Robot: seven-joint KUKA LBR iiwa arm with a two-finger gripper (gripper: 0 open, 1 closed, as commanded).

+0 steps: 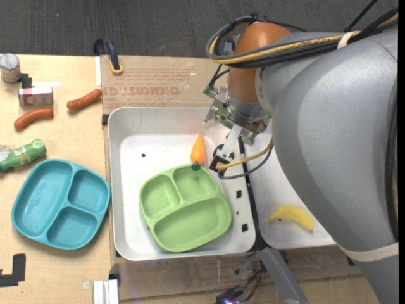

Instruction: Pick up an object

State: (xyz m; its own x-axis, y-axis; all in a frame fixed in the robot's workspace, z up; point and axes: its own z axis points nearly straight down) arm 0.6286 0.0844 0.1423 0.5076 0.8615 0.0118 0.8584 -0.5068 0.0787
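The end effector (221,118), whose grip I cannot tell, should centre over the carrot (198,149) just beside the green plate's (186,211) far rim.

A blue plate (60,204) with three parts lies on the wooden bench (63,138). Beyond it are a green bottle (24,154), a red sausage (33,118), an orange sausage (83,99), a little box (35,96) and a tin (9,67).

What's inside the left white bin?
A green three-compartment plastic plate and an orange toy carrot by its far rim. The white bin floor under the plate is covered.
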